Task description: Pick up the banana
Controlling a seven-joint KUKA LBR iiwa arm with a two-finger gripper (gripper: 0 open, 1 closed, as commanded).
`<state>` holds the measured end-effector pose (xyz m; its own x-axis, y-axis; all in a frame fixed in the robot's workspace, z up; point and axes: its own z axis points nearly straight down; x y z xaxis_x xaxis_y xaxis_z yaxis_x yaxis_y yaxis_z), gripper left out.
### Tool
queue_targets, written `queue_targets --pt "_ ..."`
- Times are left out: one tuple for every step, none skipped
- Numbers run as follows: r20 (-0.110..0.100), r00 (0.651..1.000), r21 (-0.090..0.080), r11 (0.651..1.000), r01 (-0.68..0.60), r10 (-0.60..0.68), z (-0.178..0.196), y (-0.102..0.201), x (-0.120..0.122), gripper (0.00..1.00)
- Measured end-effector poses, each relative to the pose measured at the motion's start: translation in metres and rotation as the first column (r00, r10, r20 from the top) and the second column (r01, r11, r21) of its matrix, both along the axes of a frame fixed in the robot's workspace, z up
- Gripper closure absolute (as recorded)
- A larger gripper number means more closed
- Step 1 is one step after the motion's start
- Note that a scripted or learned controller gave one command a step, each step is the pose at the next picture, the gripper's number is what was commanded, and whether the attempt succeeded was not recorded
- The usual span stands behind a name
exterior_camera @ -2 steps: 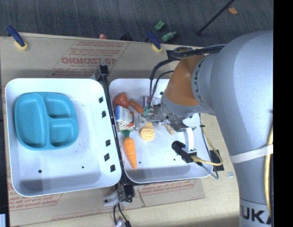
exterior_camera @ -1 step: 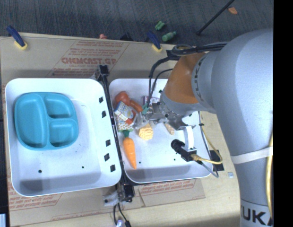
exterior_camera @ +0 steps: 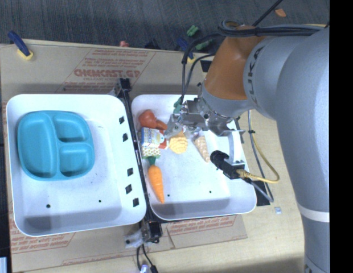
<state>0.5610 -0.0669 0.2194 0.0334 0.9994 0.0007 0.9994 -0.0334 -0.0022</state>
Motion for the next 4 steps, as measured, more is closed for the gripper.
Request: queue_targets --pt "-0.004 0.984 -0.001 0.984 0.178 -0.178 -0.028 0.079 -0.035 1.0" --pt "-0.002 0.958 -0.001 0.958 0.286 -0.286 0.064 0.016 -0.085 1.0" --pt "-0.003 0.98 0.001 0.98 -0.198 0.198 -0.029 0.036 -0.039 1.0" --pt "0.002 0.765 -0.002 0.765 -0.644 0.644 0.002 0.041 0.025 1.0"
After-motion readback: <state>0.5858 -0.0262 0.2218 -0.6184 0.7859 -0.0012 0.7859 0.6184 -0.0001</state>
